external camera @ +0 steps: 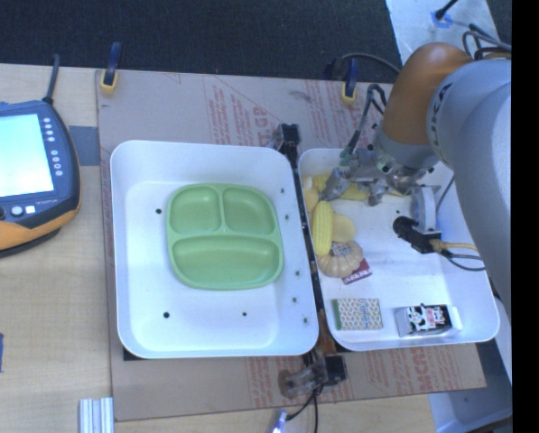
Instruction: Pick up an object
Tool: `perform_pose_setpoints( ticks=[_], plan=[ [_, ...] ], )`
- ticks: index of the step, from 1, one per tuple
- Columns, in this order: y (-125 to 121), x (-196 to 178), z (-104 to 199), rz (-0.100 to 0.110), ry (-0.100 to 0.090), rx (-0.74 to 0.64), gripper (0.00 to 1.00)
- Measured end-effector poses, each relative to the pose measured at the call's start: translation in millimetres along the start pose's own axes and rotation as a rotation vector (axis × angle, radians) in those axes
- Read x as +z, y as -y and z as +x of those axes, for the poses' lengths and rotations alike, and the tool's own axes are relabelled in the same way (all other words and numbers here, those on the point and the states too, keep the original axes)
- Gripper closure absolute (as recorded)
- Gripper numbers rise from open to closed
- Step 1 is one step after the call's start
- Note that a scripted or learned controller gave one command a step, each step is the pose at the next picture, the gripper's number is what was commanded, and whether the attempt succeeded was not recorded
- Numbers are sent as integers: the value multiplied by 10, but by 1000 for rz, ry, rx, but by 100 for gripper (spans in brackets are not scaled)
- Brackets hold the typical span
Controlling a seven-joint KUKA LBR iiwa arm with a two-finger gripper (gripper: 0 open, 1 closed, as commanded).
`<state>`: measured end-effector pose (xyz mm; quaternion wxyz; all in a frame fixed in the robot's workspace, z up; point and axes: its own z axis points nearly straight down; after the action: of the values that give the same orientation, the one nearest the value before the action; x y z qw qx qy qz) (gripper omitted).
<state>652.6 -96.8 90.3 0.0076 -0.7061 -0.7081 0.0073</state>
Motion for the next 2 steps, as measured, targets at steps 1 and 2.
perform_pose_setpoints(
  ticks=[1,2],
  plan=[
    [-29,-198,-3,-17,-1,0,0],
    [128,-379,-563,-20,1,2,0]
  ],
)
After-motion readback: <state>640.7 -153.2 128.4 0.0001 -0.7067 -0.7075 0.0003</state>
